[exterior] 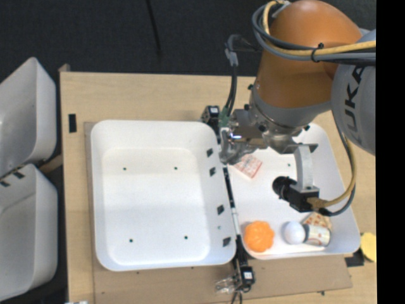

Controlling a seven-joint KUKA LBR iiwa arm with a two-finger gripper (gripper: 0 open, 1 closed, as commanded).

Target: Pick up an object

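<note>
My gripper [231, 147] hangs low over the left edge of the right bin [329, 163], close to the divider between the two bins. A small pink and white packet [249, 166] lies right beside it, just below and to its right; whether they touch is unclear. An orange ball [259, 235] rests at the bin's front left corner. To its right sit a white ball [293, 232] and a patterned brown and white cup-like object [317, 229] on its side.
The left bin [152, 195] lies beside the gripper, past a rail with black clips [223, 189]. A black fitting on a grey bracket [292, 192] hangs from the arm over the right bin. A yellow item [369, 246] sits outside the bin's front right corner.
</note>
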